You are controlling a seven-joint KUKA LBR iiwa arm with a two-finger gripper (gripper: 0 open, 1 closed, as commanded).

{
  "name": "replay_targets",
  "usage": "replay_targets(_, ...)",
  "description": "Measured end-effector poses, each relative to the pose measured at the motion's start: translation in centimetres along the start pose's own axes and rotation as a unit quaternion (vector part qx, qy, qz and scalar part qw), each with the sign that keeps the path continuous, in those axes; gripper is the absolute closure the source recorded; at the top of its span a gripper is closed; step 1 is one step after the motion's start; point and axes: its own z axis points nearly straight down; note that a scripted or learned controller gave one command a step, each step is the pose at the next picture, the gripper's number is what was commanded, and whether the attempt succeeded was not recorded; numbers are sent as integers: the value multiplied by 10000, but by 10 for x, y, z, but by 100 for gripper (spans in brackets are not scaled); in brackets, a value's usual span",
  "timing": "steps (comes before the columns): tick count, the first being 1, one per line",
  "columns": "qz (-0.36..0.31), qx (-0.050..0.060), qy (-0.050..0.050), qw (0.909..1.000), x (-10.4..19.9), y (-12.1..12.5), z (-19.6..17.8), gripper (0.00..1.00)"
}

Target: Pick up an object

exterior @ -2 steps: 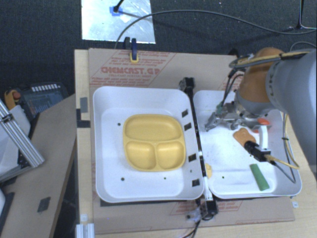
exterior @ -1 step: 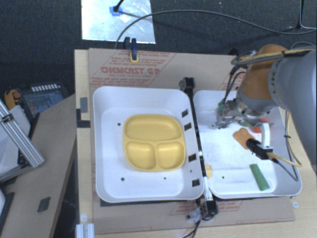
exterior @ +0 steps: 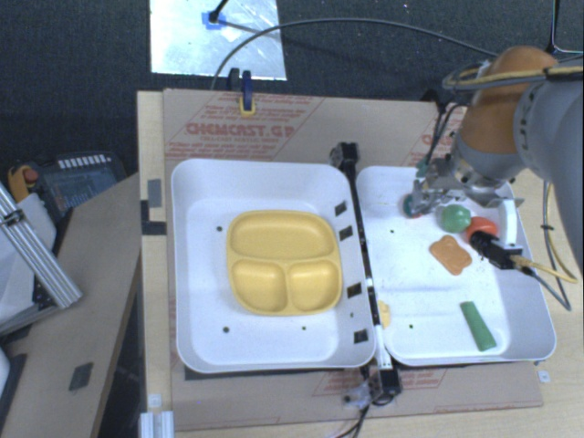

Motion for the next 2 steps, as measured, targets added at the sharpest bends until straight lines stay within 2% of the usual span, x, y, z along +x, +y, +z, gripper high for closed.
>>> replay_targets(1,-3,10,3,10000,4,-6,-48,100)
replay_targets(2,-5,17,3,10000,4,-4,-80,100)
